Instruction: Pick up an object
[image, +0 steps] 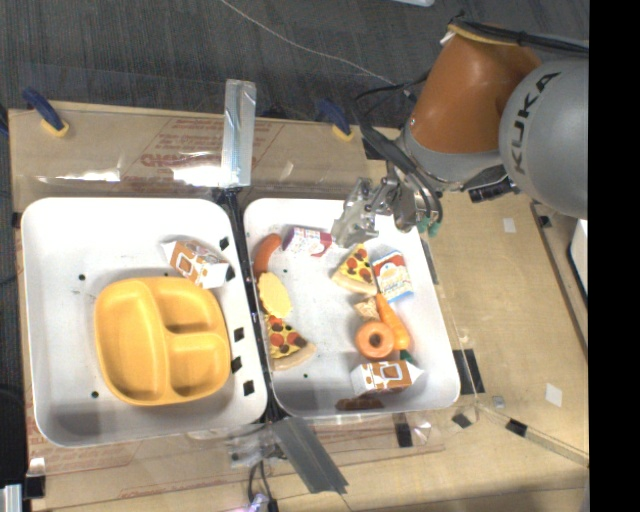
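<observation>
My gripper (352, 222) hangs over the back of the right bin (435, 330), its metal fingers open with nothing between them. Just below its tips lies a pizza slice (354, 269), and to the left a small white and purple carton (307, 239). Further into the right bin sit a red and blue milk carton (394, 276), a carrot (391, 320), a donut (376, 340), a small orange and white carton (385, 376), a hot dog (264, 253), a yellow chip (273, 295) and a second pizza slice (285, 343).
The left bin (50, 260) holds a yellow divided tray (162, 338) and a small orange and white carton (195, 262). A taped divider (239, 130) stands at the back between the bins. The arm's orange band (465, 90) looms over the bench's back right.
</observation>
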